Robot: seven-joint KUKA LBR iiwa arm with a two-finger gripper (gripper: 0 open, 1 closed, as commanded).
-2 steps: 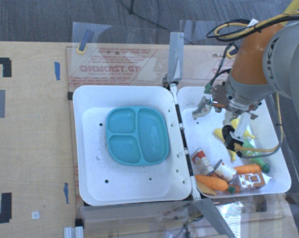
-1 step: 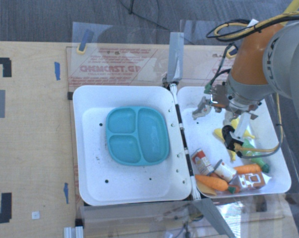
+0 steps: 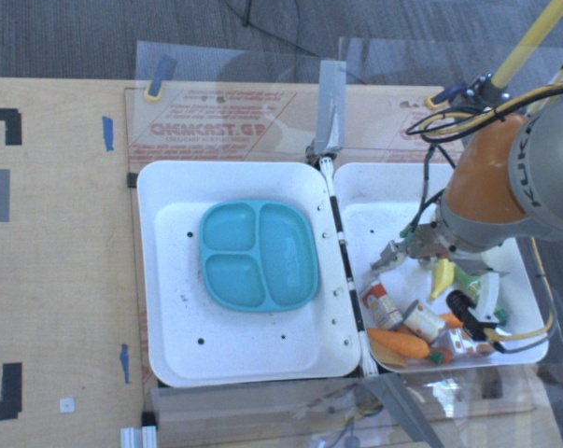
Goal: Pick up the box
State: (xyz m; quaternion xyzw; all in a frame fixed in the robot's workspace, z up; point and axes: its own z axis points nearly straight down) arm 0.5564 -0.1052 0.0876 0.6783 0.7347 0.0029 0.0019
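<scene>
A small red and white box (image 3: 381, 304) lies near the left wall of the right bin (image 3: 374, 194), by the front clutter. Touching its right side is a white, boxy item (image 3: 424, 323). My gripper (image 3: 393, 253) hangs over the middle of the right bin, a little behind and to the right of the red and white box, with nothing seen in it. The grey and orange arm covers the bin's back right part.
An orange carrot (image 3: 400, 343) lies at the right bin's front. A yellow piece (image 3: 442, 276) and green and white items (image 3: 477, 287) sit under the wrist. In the left bin (image 3: 169, 250) lies a teal divided plate (image 3: 260, 254).
</scene>
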